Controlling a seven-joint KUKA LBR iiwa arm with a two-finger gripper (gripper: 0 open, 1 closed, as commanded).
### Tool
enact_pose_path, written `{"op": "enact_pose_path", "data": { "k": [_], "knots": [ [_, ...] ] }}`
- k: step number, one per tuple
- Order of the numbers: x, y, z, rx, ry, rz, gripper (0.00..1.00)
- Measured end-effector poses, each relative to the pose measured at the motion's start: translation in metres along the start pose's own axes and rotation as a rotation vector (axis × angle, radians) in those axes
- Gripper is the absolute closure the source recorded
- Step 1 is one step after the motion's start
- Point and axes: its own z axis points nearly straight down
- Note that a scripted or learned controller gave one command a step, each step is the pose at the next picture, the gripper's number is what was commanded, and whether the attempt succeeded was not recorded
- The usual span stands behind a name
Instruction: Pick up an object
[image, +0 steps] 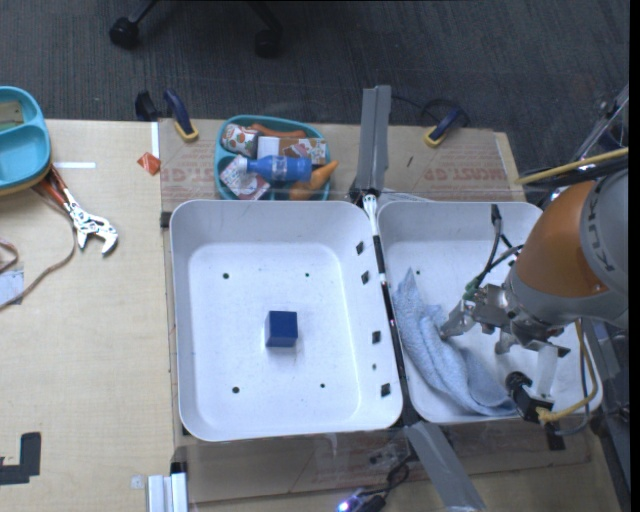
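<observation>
Two shallow white bins side by side on the bench, left bin (190, 300) and right bin (440, 215), with a row of black clips along the shared wall. One small blue cube (282, 328) lying alone near the middle of the left bin's floor, well apart from every wall. One crumpled pale blue cloth (432, 345) in the right bin, bunched against the left wall and trailing toward the near right corner. Grey arm with its orange band (562, 245) reaching in from the right, over the right bin. Gripper (470, 320) low over that bin, just beside the cloth's right edge, maybe touching it; cannot tell how the gripper stands, or whether anything is caught in it. Well apart from the blue cube. Beyond the bins, a teal bowl (272, 160) full of small packets and a blue-and-white bottle. Far left, a light blue tray (22, 140) at the bench edge and a silver adjustable wrench (88, 227) lying just near of it.
</observation>
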Motion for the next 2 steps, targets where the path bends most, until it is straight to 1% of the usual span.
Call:
{"op": "enact_pose_path", "data": {
  "k": [1,2],
  "knots": [
    [-0.062,0.052,-0.032,0.000,-0.001,0.132,0.00],
    [-0.082,0.025,-0.114,0.000,-0.001,0.102,0.00]
  ]
}}
